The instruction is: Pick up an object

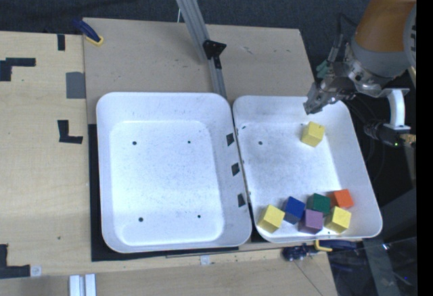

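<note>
A yellow cube [312, 134] lies alone in the upper part of the right bin [284, 166]. Along that bin's near edge sits a cluster: a yellow cube [272, 217], a blue cube [294, 209], a green cube [318, 203], a purple cube [313, 219], an orange cube [342, 198] and another yellow cube [339, 219]. My gripper [315, 105] hangs over the bin's far right corner, just above and slightly right of the lone yellow cube, apart from it. Nothing shows between its fingertips.
The left bin [166, 169] lies beside the right one. A slanted grey metal pole [196, 17] with a black clamp [214, 50] crosses the bench behind the bins. Black tape marks lie on the wooden bench at left. A blue and yellow clip [89, 32] rests at the far left.
</note>
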`<state>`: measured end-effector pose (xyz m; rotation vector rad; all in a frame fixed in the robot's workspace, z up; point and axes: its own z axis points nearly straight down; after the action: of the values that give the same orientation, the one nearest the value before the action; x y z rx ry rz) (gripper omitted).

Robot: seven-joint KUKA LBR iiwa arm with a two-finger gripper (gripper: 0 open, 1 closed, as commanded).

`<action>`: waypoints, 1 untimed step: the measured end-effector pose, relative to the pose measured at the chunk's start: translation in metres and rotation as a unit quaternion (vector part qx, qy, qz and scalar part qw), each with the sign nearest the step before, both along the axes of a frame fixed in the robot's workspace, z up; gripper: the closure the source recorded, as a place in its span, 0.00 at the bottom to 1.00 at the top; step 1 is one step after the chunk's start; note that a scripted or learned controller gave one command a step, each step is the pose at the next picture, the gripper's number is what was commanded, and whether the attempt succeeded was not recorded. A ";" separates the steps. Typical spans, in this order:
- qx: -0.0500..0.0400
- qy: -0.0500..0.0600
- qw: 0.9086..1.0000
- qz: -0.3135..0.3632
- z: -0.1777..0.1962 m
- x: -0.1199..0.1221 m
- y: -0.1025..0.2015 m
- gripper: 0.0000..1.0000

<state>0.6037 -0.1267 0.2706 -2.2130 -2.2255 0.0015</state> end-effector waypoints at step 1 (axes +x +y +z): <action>0.000 -0.001 1.000 0.001 -0.002 -0.001 0.057 1.00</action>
<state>0.6030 -0.0697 0.2682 -2.2115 -2.2278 0.0002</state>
